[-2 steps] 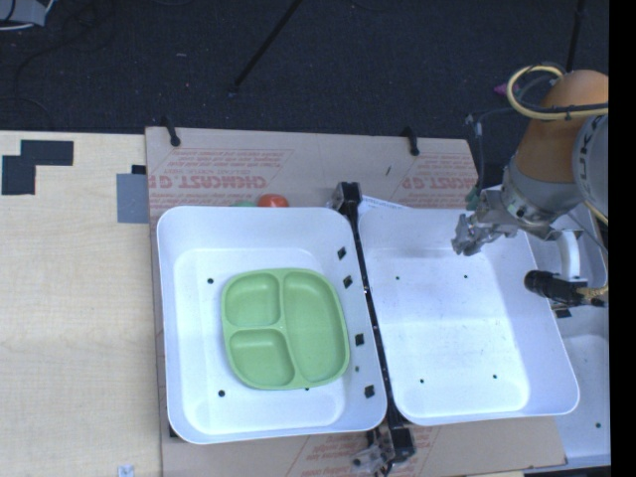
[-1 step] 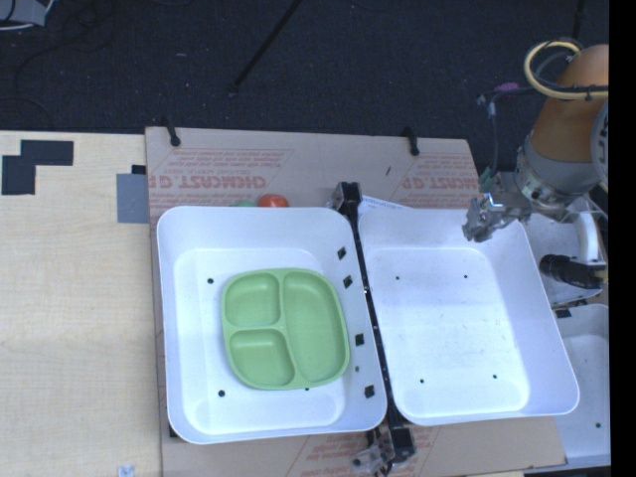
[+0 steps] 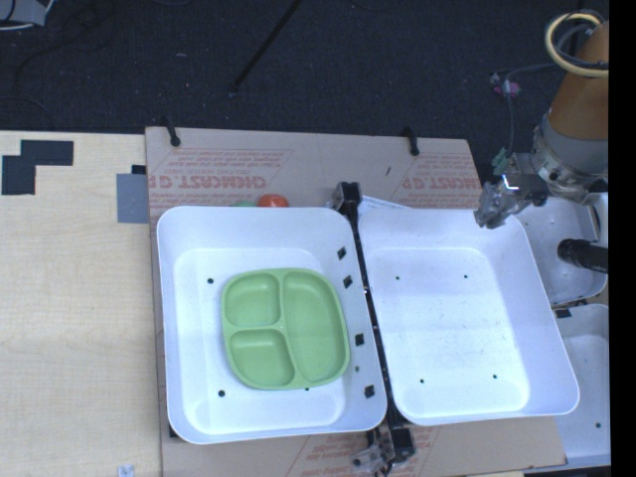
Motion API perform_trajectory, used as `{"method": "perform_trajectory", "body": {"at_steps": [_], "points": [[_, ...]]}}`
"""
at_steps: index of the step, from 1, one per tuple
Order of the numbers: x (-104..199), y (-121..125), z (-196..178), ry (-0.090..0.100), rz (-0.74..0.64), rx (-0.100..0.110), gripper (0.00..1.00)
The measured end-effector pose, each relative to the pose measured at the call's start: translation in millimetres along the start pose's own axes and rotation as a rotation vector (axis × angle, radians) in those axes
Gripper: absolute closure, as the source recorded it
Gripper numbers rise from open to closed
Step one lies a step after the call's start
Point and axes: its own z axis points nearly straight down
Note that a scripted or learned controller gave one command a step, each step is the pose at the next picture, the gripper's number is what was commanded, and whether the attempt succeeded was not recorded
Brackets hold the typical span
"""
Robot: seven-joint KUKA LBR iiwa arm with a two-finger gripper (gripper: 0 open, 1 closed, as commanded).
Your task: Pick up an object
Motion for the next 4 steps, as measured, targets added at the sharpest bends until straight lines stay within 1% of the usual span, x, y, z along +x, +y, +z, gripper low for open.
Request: {"method": "perform_trajectory", "body": {"at_steps": [1, 2, 3, 4], "points": [[-1, 1, -46, 0.000, 0.000, 0.000, 1.00], [46, 5, -42, 0.002, -0.002, 0.006, 1.00], [96, 2, -41, 0.001, -0.001, 0.006, 1.00], [138, -2, -22, 0.002, -0.001, 0.008, 1.00]]}}
